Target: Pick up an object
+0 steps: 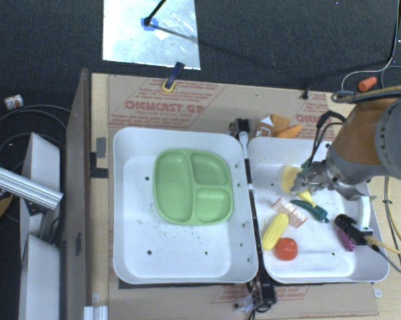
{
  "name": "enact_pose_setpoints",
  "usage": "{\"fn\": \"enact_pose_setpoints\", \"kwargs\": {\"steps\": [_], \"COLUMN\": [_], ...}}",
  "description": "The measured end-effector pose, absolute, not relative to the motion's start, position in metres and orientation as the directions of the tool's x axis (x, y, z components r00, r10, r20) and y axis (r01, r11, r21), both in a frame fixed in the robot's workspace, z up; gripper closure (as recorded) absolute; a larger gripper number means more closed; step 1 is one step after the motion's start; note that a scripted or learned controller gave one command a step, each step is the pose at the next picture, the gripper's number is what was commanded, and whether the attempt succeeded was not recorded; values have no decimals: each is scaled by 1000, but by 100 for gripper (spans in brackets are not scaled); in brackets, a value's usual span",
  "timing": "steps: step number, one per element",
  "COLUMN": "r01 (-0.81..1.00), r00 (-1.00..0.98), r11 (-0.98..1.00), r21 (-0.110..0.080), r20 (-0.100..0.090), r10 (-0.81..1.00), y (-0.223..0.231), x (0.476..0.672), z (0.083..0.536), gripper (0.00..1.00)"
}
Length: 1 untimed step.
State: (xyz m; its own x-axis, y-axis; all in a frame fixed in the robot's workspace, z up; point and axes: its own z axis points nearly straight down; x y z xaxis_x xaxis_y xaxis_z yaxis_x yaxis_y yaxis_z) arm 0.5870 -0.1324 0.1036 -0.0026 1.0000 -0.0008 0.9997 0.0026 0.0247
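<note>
Gripper (310, 185) first: we see it low in the right-side bin (322, 259), near that bin's upper left part. We cannot tell if it is open or closed; from up here it is too hard to make out.

A yellow block (290, 178) sits just to the left of it. A small yellow piece (306, 196) pokes out just below it. We think one of these two is the thing to pick, but we cannot say that it is held.

Lower in the frame lie a green toy (315, 211), a pink wrapper (289, 212), a yellow corn (275, 231) and a red ball (287, 248). A green plate (191, 187) lies in the left-side bin (137, 247).

We think the step in hand is the grab itself. Next, the gripper needs to close on one thing only. Then it needs to lift straight up without bumping the other toys.
</note>
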Motion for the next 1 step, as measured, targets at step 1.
{"fn": "enact_pose_setpoints", "kwargs": {"steps": [1], "r01": [1000], "r00": [-12], "r11": [12], "r21": [16], "r20": [2], "r10": [1000], "y": [-58], "x": [565], "z": [250], "gripper": [100]}}
